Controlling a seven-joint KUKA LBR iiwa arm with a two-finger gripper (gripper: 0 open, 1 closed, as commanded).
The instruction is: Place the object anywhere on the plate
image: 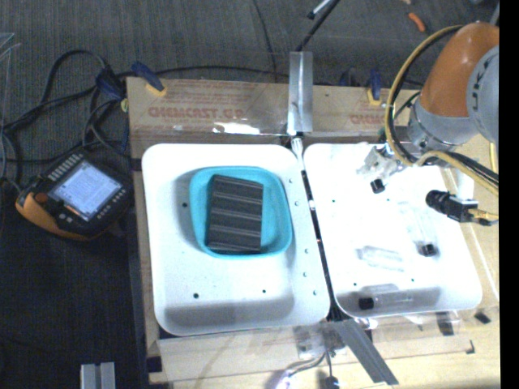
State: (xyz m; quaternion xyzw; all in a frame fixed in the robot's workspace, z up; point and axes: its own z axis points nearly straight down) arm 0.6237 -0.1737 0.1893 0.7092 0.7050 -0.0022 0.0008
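Left bin, dark ridged block on blue plate, gripper well apart

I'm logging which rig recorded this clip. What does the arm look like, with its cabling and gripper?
The arm is grey with a broad rounded orange band above the wrist. Yellow and black cables loop around its left side and trail over the right bin. A small black part sticks out near the bin's right edge. The gripper looks pale and partly see-through against the white bin, with a small dark tip; its finer details are too blurred to tell.
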